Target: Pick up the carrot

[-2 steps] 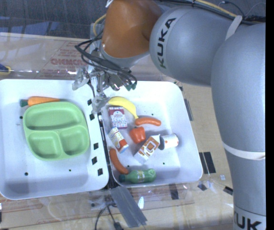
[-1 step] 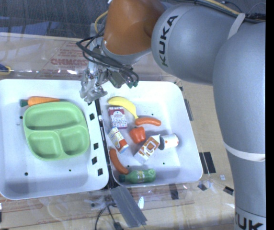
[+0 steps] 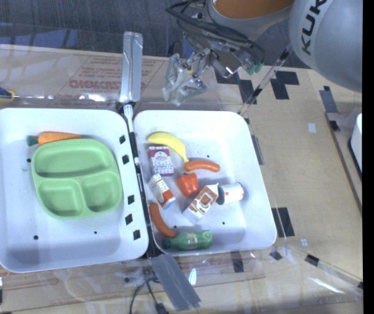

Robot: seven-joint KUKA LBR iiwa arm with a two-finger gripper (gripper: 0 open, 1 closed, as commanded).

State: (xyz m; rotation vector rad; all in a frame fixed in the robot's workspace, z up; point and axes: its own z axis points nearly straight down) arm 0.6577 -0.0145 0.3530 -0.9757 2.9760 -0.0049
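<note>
We find the carrot (image 3: 59,137) at the left bin's (image 3: 4,175) far edge, touching the green tray (image 3: 76,178). Gripper (image 3: 186,77) hovers beyond the right bin (image 3: 255,195); grip state we cannot tell.

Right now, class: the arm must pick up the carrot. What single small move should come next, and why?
Probably swing the gripper left, toward the left bin. The carrot lies there against the back edge of the green plate, while the gripper hangs above the bench beyond the right bin's far rim, well away from it.
</note>
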